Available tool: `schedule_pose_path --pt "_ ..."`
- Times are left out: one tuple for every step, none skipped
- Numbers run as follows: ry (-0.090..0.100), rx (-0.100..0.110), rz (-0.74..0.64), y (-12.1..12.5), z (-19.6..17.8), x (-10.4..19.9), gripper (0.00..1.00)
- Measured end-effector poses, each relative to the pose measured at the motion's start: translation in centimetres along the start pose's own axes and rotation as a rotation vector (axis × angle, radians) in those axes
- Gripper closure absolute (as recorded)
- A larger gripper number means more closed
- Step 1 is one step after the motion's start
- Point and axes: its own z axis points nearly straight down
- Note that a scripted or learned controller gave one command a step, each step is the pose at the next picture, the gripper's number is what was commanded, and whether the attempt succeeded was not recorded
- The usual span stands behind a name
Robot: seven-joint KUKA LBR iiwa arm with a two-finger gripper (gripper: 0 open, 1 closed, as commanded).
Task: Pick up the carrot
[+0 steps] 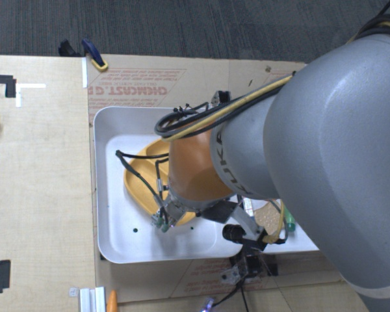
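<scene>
Mostly the grey arm [325, 129] takes up the right of the view, its orange band [192, 168] slanting down over the white bin [117, 239]. Dark carpet [182, 12] runs along the top, beyond the pale wooden bench [39, 194]. A sheet of printed cardboard [136, 86] lies under the bin. Inside it, a yellow dish [140, 181] rests tilted against the middle, partly under the wrist. The gripper [164, 220] sits low at the dish's near edge (whether it is spread or pressed together I cannot tell). At the bin's right end, tight against the arm, a brown speckled disc [270, 220] touches a small green sliver [288, 222]. It stands roughly upright in the view and may be the carrot's top, but the body, colour and long axis are hidden.
</scene>
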Motion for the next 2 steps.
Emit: schedule_pose_path --pt "0.006 0.003 -0.092 -0.1 -5.9 0.1 1.0" --pt "0.002 0.002 0.043 -6.5 -15.2 -9.4 1.0"
